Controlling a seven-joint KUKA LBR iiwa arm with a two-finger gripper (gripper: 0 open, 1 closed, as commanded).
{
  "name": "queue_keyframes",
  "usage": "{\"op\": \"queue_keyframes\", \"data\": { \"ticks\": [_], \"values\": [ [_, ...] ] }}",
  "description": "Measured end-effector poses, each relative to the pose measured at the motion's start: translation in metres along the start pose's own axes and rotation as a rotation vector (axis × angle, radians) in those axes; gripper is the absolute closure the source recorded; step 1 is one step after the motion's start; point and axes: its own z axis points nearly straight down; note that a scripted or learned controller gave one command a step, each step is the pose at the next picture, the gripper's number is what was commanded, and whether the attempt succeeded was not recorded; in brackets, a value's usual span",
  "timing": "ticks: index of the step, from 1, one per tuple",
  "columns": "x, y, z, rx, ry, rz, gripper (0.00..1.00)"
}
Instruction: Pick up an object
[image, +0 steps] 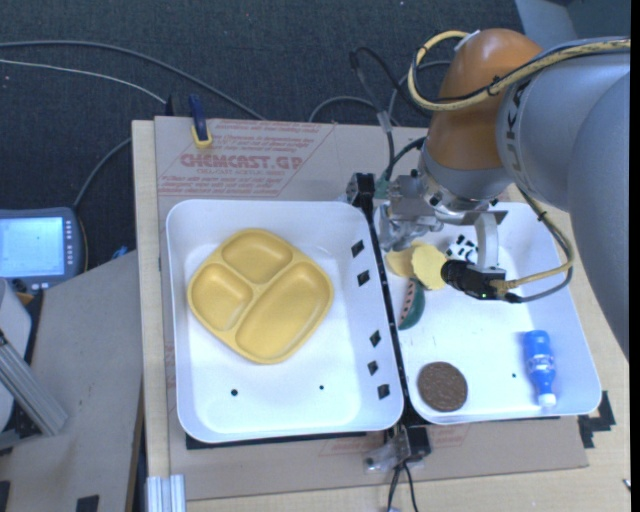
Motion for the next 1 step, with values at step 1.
{"op": "queue_keyframes", "data": {
  "ticks": [1],
  "values": [
    [0.0610, -0.0001, -0.0014, 0.000, 0.002, -0.002, 1.00]
  ]
}}
